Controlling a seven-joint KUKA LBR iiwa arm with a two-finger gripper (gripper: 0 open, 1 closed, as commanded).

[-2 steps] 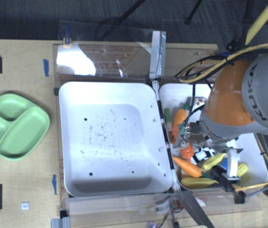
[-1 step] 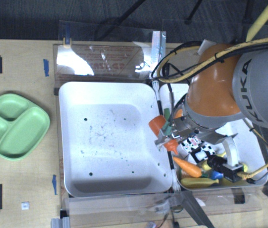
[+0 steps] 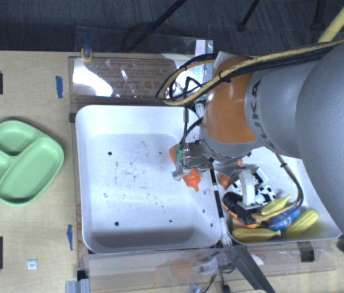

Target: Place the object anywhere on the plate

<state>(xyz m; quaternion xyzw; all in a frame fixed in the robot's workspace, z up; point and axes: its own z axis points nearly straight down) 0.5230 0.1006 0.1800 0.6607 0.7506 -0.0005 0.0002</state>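
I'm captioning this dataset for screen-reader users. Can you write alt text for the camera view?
A grey robot arm with an orange band reaches from the right, its gripper over the left white bin near an orange object. A green divided plate sits on the bench left of the bins; the right bin holds jumbled items.

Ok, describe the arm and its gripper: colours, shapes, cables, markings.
The arm is a thick, rounded grey body with a broad orange band above the wrist and dark lettering on the grey shell. A yellow and black cable runs along it, with thin black wires looping near the wrist. The gripper is small, metallic grey with orange parts.
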